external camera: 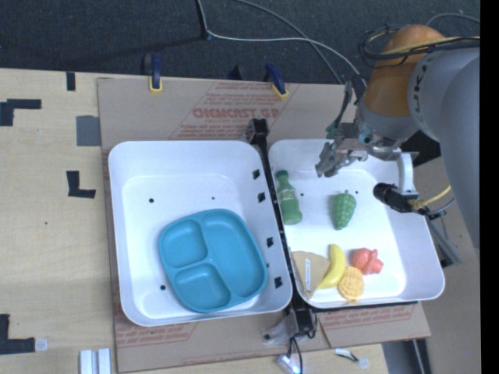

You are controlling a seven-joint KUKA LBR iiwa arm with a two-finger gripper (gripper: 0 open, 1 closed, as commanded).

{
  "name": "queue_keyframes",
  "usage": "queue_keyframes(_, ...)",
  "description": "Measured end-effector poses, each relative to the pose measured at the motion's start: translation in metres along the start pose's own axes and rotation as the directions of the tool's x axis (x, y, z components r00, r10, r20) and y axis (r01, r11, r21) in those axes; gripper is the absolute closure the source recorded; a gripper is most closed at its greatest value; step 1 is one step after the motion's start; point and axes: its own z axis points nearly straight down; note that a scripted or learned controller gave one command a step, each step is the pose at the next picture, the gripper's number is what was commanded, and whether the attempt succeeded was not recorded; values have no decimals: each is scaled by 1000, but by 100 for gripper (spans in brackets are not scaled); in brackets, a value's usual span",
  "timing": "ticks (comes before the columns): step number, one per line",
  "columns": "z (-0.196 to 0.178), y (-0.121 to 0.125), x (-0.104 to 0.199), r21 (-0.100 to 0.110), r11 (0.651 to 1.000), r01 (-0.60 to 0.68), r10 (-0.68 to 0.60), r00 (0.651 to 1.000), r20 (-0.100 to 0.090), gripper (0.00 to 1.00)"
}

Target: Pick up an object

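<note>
The right bin point(405, 244) holds a green bottle point(288, 199) by its left wall, a green bumpy vegetable toy point(342, 209) in the middle, and a yellow banana point(334, 266), a red toy point(366, 260), a yellow-orange corn-like piece point(350, 284) and a tan flat piece point(305, 269) near the front. My gripper point(330, 166) hangs over the bin's back part, above and a little left of the green vegetable toy, with nothing seen between its fingers.
A blue divided plate point(210, 259) lies in the left bin point(132, 170). A black clip ridge point(265, 179) joins the two bins. Cables run across the dark floor behind the bench. The arm's grey and orange body fills the upper right.
</note>
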Motion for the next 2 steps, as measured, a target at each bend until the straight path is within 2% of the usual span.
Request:
queue_keyframes(1,-57,6,5,-1,1000,0,0,1000,0,100)
queue_keyframes(2,-80,7,5,1,1000,0,0,1000,0,100)
